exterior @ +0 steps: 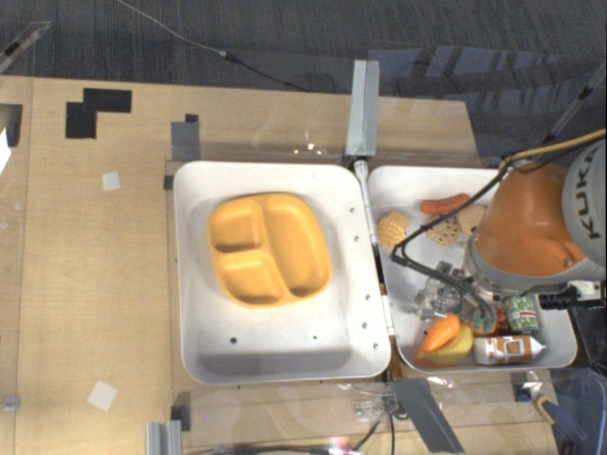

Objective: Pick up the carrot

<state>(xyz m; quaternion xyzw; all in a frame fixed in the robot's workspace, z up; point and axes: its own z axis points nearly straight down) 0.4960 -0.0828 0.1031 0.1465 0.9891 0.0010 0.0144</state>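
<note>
Nearest us, at the near edge of the right bin, we see the carrot: a short orange cone, broad end up toward the gripper, tip pointing near-left. It lies against a yellow fruit, touching it, with part of its top hidden under the gripper. Its skin looks smooth and bright, a deeper orange than the arm's band.

We place the gripper just above the carrot's far end, its metal parts tangled with black cable. We cannot tell how its tips stand, and we cannot tell whether they touch the carrot.

Just right of the fruit we see a small white bottle lying on its side, and beyond it a green-labelled can. At the far side of this bin lie a sausage, a waffle-patterned cookie and a speckled cookie, well apart from the carrot.

We find the left bin holding a yellow divided plate, three compartments, set near its middle.

Both bins rest on a pale wooden bench, with black marks at its far left and small paper squares. A metal post stands between the bins at the far side. Beyond the bench we see dark carpet crossed by a thin cable.
</note>
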